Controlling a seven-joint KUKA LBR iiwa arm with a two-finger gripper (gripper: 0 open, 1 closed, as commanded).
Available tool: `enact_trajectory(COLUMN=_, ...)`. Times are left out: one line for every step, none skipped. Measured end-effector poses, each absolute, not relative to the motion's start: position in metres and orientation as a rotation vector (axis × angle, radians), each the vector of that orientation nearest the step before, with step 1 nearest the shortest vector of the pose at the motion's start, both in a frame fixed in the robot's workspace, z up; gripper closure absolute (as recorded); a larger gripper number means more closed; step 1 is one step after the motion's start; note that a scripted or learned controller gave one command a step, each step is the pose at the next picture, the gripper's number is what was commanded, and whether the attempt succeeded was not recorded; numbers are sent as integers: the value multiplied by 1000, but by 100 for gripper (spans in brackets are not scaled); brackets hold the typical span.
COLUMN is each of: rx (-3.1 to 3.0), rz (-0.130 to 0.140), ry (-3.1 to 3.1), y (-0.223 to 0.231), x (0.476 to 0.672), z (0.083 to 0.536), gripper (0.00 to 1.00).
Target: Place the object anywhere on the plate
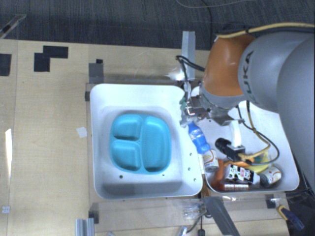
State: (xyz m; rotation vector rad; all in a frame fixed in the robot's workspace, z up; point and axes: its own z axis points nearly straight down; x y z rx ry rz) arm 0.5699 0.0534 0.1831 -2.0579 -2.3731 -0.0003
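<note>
Two white bins sit side by side on the worktop (49,146); the left bin (101,112) holds a blue plate (142,144) w/ three compartments. The arm (275,68) comes in from the right, orange band above the wrist, w/ the gripper (188,117) over the strip where the bins meet, just right of the plate's upper corner. A small clear bottle (199,138) w/ blue label is directly below the gripper, tilted, top end up against it, lower end pointing twd the right bin (288,173). It lies along the bins' shared edge, beside the plate & apart from it. Can't tell how wide the gripper is set or whether it actually has the bottle, as that spot is too small & shadowed. The right bin's near corner has a pile of small items, incl. a patterned box (239,173) & a pale round thing (272,175)
</note>
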Motion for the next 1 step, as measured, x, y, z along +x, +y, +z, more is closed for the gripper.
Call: enact_trajectory(rx=-2082, rz=0, ry=-2351, y=133, x=552, z=163, gripper=100)
